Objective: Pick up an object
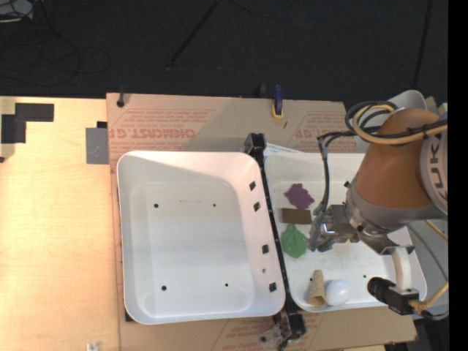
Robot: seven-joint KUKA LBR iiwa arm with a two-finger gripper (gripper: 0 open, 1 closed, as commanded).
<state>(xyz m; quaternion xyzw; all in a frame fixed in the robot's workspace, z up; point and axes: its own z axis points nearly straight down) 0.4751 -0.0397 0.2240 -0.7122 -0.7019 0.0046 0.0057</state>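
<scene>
I see hand (320, 241) low in right bin (344, 298), just beside green object (294, 241); can't tell finger state from here (too dark, too small). Purple object (298, 194) and brown flat piece (295, 216) sit above green one. Tan cone (316, 287) touches white ball (337, 292) near front wall. Left bin (139, 196) on desk (51, 232).
</scene>
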